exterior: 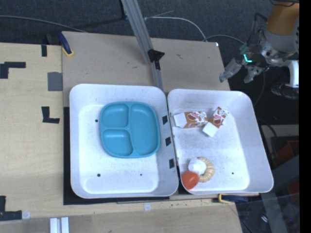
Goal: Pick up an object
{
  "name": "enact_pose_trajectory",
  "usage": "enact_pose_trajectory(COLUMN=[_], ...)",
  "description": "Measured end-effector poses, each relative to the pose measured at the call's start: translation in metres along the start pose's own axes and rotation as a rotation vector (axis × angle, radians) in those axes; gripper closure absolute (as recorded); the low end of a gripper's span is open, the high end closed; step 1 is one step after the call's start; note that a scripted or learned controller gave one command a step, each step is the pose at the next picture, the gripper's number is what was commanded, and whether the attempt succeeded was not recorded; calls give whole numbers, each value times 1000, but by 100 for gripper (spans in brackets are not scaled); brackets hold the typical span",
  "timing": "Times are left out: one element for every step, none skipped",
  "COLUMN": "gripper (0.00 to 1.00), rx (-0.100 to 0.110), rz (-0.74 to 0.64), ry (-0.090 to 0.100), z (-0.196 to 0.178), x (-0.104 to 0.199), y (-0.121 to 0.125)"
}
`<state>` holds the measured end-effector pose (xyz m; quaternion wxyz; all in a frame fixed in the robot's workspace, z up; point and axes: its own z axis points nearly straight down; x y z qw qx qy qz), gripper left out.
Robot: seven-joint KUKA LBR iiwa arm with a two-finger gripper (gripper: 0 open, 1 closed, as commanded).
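Note:
My gripper (241, 72) hangs at the upper right, above and just beyond the far right corner of the right bin (252, 144). Its two fingers are spread apart with nothing between them. In the right bin lie two small brown-and-white cartons: one (190, 119) near the far left, the other (216, 121) just to its right. Toward the near left corner of that bin sit a tan ring-shaped pastry with a white lump (202, 168) and a red ball (190, 179) touching it.
The left bin (82, 144) holds a blue divided plate (129, 129). A grey metal pole (140, 28) slants down to the seam between the bins. Cables run across the dark floor at the top.

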<state>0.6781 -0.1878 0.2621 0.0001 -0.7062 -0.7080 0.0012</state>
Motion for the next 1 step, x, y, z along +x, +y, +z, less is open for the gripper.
enact_pose_trajectory(gripper=[0], rx=[5], rz=[1], ry=[1], z=[59], x=[-9], y=[-2])
